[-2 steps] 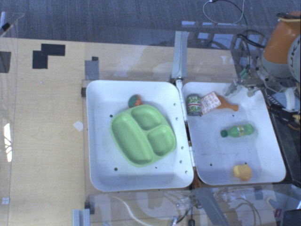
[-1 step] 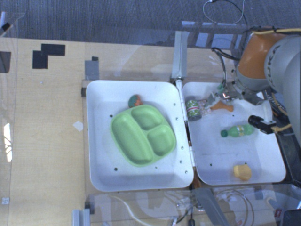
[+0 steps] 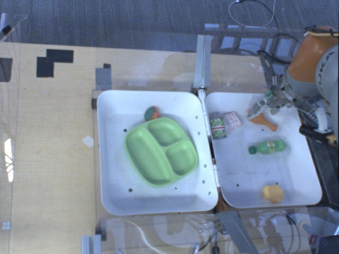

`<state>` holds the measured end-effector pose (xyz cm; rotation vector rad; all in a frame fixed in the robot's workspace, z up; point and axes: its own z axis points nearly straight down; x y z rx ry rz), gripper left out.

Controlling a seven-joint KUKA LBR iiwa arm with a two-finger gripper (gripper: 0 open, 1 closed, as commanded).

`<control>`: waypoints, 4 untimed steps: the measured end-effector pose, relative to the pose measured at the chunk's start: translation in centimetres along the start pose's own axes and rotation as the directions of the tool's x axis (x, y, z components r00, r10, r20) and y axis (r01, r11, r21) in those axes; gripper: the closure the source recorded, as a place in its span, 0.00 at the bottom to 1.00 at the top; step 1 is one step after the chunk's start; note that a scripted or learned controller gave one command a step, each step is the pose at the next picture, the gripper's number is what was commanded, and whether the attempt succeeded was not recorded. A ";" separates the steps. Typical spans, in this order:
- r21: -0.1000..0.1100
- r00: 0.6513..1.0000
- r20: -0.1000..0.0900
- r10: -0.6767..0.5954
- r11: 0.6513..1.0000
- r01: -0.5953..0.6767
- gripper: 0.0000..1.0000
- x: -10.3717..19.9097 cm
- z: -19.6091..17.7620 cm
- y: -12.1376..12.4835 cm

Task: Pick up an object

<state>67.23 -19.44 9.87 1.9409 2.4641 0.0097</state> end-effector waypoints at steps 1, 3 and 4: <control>0.005 0.998 0.007 -0.058 0.998 0.058 0.00 0.3 0.5 -0.1; -0.001 0.989 0.002 -0.150 0.989 0.150 1.00 10.2 -4.6 2.4; -0.001 0.993 0.001 -0.116 0.993 0.116 1.00 19.0 -8.8 4.5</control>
